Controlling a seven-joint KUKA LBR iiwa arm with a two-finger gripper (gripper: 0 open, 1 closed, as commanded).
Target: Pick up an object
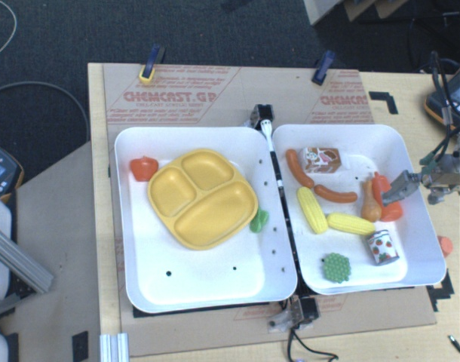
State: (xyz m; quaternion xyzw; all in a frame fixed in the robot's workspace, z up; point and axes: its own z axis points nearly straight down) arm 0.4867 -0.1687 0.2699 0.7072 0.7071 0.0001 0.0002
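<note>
The gripper (397, 188) is hanging over the right bin's (411, 145) far edge beside a carrot (380, 194), grip unclear from this blurry angle; the carrot is probably light, hard, slick plastic, best pinched mid-length.

A robotics lab test cell: a bench (215, 89) topped with brown printed cardboard held by blue and yellow spring clamps (150, 65), two shallow white plastic bins (139, 277) of toy food, loose black cables (305, 342), dark carpet (64, 21).
</note>
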